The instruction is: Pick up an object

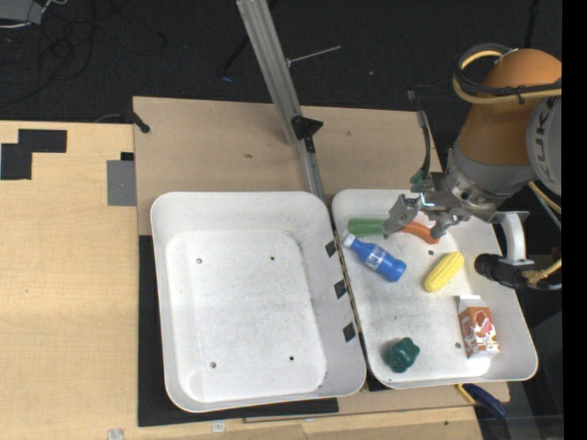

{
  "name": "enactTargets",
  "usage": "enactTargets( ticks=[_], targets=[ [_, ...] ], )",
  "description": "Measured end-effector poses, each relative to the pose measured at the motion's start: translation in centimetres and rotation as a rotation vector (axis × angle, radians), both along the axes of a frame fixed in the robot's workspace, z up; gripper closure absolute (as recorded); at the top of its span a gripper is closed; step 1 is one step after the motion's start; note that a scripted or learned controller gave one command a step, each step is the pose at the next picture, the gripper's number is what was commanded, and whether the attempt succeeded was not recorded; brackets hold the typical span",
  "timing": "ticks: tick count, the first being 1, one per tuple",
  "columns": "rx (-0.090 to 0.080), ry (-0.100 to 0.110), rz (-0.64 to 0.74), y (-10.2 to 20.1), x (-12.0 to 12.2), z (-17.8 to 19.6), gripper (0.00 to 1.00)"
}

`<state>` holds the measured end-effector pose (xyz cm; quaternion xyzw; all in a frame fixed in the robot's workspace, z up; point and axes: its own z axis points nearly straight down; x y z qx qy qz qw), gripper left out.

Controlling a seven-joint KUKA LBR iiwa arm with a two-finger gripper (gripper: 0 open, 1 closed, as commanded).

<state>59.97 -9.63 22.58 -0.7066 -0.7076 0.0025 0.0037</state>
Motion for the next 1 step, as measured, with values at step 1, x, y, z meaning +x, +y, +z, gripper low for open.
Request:
enactTargets(
  ticks=[1],
  targets=[
    [-0.001, -0.006, -0.003, -0.08, 0.09, 0.29, 0.0]
  ],
)
